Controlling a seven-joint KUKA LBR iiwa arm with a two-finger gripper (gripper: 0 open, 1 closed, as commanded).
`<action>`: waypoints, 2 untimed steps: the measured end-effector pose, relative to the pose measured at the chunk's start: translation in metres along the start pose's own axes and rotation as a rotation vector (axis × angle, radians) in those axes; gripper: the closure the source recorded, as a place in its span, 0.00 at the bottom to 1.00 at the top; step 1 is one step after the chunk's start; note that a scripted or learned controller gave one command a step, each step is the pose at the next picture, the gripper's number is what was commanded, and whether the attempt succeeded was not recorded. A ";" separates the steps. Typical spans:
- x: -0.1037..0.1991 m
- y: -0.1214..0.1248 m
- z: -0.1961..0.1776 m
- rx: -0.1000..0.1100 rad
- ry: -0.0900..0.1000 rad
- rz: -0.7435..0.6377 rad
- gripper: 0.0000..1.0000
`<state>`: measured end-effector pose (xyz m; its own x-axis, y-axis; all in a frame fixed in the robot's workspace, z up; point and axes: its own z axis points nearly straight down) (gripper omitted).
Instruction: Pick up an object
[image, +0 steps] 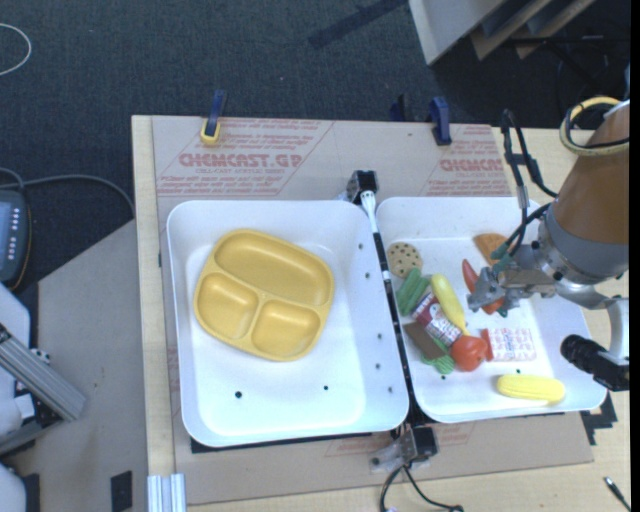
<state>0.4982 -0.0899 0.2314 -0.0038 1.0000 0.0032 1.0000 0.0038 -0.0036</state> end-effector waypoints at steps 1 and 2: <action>0.017 -0.016 0.006 0.001 -0.001 0.002 1.00; 0.028 -0.013 0.017 0.001 -0.002 0.003 1.00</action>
<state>0.4850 -0.0624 0.2147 -0.0009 1.0000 0.0013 1.0000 0.0009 -0.0041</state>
